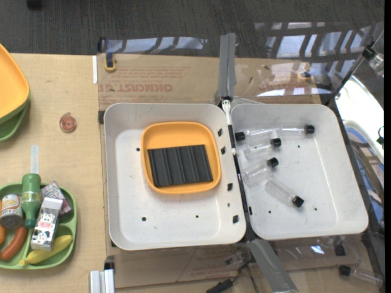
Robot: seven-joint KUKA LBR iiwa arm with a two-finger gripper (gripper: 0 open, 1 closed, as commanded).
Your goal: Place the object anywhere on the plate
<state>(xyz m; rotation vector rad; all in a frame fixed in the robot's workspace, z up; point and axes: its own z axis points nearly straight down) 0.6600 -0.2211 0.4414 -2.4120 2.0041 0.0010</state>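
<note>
The work surface is a light wooden bench [61, 157] with dark carpet beyond its far edge; a sheet of printed cardboard [153, 81] lies under the two bins. At the far left edge, an orange dish [12, 90] is stacked on a green one. Just right of it, a small pinkish round item [68, 123] lies alone on the wood. At the lower left, a green tray [64, 240] carries toy food: an upright green bottle [30, 195], a small can [10, 206], a white carton [43, 226], a red sausage [13, 243] and a yellow banana [47, 251]. The left bin [128, 224] holds the orange plate [181, 132], a rounded square set in the bin's far half. A dark grey ribbed block [181, 165] lies flat on the plate, inside the rim, its long side across the view and nearer the plate's front edge. The right bin [342, 206] touches the left bin along a shared edge. It holds five clear vials [282, 191] with black caps, scattered in its left half: three near the far-left corner, one below them and one lying tilted toward the middle.
</note>
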